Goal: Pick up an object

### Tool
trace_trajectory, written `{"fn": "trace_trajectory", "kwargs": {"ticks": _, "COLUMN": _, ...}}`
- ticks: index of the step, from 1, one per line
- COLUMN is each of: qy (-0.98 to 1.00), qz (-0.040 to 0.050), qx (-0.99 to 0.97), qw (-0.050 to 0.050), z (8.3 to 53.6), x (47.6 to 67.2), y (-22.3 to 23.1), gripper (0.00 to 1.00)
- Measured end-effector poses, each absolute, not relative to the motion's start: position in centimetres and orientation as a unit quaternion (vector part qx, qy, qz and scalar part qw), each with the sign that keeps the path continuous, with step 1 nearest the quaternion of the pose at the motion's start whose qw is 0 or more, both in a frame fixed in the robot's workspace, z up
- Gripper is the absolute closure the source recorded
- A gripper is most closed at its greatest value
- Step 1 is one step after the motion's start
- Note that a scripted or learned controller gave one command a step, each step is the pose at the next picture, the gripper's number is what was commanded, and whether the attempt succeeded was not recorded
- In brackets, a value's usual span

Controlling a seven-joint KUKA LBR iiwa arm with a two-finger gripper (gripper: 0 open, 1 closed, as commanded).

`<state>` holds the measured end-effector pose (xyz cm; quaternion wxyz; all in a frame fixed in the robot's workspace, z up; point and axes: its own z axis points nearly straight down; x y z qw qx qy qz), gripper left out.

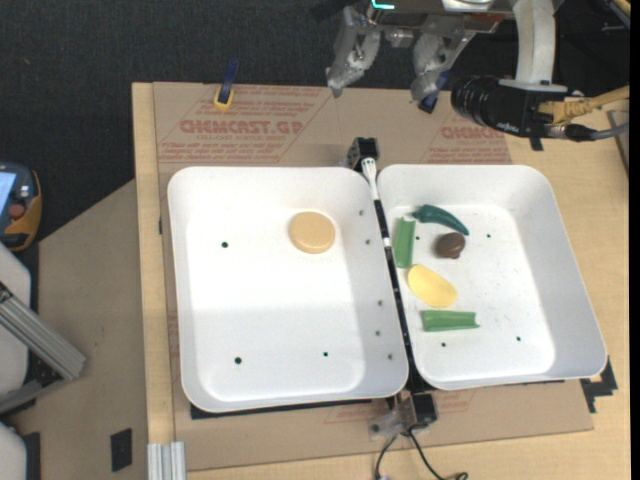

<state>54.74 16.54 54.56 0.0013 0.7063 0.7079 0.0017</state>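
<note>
My gripper (pixel 384 76) hangs high above the back edge of the bench, open, with nothing between its two fingers (pixel 345 63). In the left bin (pixel 200 298) lies a round tan disc (pixel 313 232). The right bin (pixel 560 298) holds a light green stick (pixel 403 242), a dark green curved pepper (pixel 441 216), a brown round piece (pixel 451 246), a yellow lemon-shaped piece (pixel 432 286) and a green wedge (pixel 448 320). The gripper is well behind and above all of them.
A brown cardboard sheet (pixel 260 118) lies under both bins. A small blue and yellow clip (pixel 226 90) sits on it at the back left. Black cable and hose (pixel 500 103) hang at the back right.
</note>
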Motion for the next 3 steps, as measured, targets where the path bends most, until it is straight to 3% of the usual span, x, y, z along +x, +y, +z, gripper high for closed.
{"fn": "trace_trajectory", "kwargs": {"ticks": 1, "qy": 0.708, "qz": 0.0037, "qx": 0.706, "qw": 0.003, "z": 55.7, "x": 54.8, "y": 16.6, "gripper": 1.00}}
{"fn": "trace_trajectory", "kwargs": {"ticks": 2, "qy": 0.708, "qz": 0.0032, "qx": 0.706, "qw": 0.002, "z": 55.6, "x": 54.8, "y": 16.6, "gripper": 0.00}}
{"fn": "trace_trajectory", "kwargs": {"ticks": 3, "qy": 0.709, "qz": 0.0054, "qx": 0.706, "qw": 0.004, "z": 56.7, "x": 54.8, "y": 16.7, "gripper": 1.00}}
